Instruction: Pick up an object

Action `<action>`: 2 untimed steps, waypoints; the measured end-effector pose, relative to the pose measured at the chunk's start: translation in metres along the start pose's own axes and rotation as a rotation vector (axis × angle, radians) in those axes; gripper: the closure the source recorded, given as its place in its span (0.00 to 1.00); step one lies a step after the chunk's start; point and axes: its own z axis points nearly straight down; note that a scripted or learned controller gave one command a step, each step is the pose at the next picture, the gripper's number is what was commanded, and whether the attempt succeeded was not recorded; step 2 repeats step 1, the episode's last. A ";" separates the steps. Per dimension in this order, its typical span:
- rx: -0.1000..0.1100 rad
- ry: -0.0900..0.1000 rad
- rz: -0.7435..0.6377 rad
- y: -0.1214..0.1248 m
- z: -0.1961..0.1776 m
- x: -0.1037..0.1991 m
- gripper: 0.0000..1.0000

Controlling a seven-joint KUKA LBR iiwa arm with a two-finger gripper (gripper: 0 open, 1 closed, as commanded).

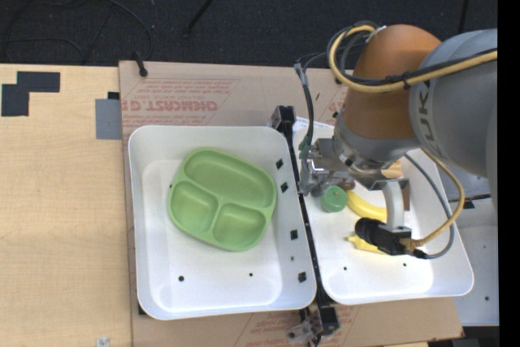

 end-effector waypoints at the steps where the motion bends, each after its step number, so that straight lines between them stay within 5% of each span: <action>1: 0.001 -0.001 0.000 0.000 -0.004 0.053 1.00; 2: 0.001 -0.001 0.000 0.000 -0.004 0.053 1.00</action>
